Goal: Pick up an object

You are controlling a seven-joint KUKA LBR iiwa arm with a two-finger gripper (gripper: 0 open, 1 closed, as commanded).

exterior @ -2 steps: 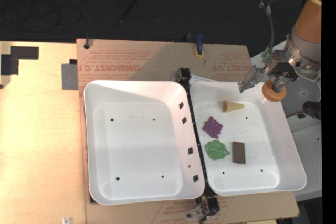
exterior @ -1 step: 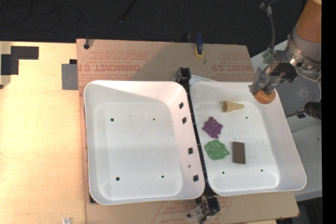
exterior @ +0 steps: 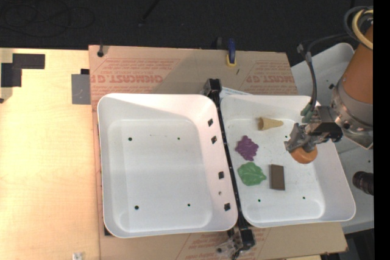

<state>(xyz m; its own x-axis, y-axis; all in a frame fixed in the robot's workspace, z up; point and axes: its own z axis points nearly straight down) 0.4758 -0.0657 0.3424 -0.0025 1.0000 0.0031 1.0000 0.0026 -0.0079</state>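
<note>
Under both bins (exterior: 207, 108), brown cardboard (exterior: 152, 73) bears mirrored, unreadable red print.

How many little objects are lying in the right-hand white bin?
5: a cream wedge at the back, a purple piece, a green piece, a brown block, an orange object under the gripper.

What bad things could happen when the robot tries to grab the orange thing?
The hand sits right over the orange thing, near the right bin's wall. It may pinch just the top, so the thing could slip out. A push might also roll it into the brown block.
</note>
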